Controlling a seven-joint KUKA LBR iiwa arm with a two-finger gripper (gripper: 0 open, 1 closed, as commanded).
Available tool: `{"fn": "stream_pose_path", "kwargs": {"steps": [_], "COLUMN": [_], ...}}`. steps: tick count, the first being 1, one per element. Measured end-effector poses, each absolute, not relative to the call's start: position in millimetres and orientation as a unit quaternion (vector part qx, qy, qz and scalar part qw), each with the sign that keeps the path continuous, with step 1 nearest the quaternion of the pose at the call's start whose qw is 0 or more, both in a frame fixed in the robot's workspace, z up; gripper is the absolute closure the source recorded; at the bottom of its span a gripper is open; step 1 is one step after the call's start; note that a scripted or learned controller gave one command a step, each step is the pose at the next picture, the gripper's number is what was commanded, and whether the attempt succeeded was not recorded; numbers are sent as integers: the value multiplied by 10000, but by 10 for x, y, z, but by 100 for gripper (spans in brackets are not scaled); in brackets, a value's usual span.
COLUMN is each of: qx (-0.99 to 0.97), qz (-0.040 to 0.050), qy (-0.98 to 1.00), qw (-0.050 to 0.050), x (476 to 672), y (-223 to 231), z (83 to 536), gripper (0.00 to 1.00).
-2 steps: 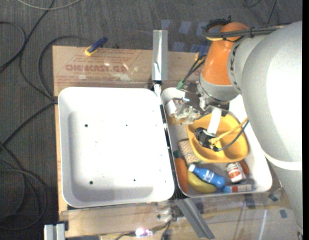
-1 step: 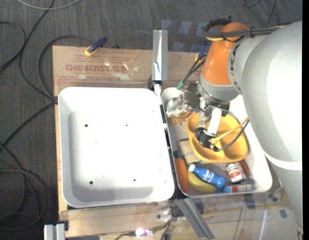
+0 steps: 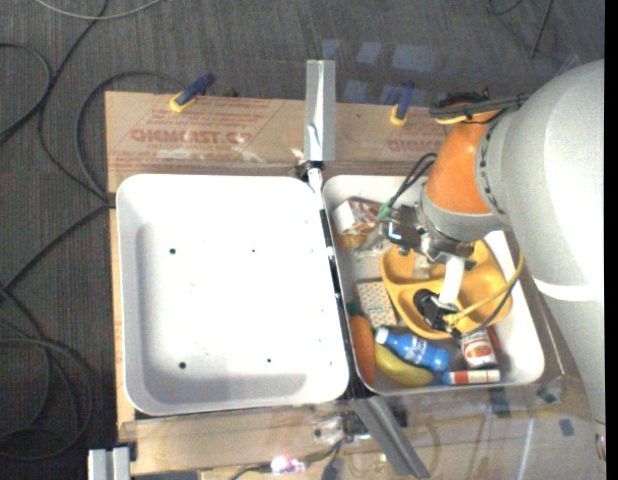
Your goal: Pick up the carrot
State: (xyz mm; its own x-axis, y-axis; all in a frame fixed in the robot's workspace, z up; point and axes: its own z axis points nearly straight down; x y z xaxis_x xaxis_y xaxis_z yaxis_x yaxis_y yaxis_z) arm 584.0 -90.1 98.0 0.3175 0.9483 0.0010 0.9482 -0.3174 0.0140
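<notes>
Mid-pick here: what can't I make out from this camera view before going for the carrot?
All in the camera view:
Orange carrot: lower end lost in shadow beside the yellow banana.
Yellow plastic bowl: inside largely covered by the grey-and-orange arm.
Crinkled snack packet: print too small to read.

The grey arm (image 3: 554,168) reaches in over the right bin's (image 3: 537,365) far right corner, its orange band (image 3: 461,168) above the bin's back rim. The wrist (image 3: 439,230) points steeply down, and the gripper (image 3: 424,260), largely hidden beneath it, hangs low over the middle of that bin.
</notes>
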Motion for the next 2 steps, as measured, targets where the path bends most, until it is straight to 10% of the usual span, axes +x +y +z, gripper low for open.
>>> {"fn": "stream_pose_path", "kwargs": {"steps": [1, 2], "qx": [8029, 8013], "qz": [70, 68], "qy": [5960, 5982], "qw": [54, 23], "x": [5787, 5787], "y": [-1025, -981], "z": [920, 992], "gripper": [0, 100]}}
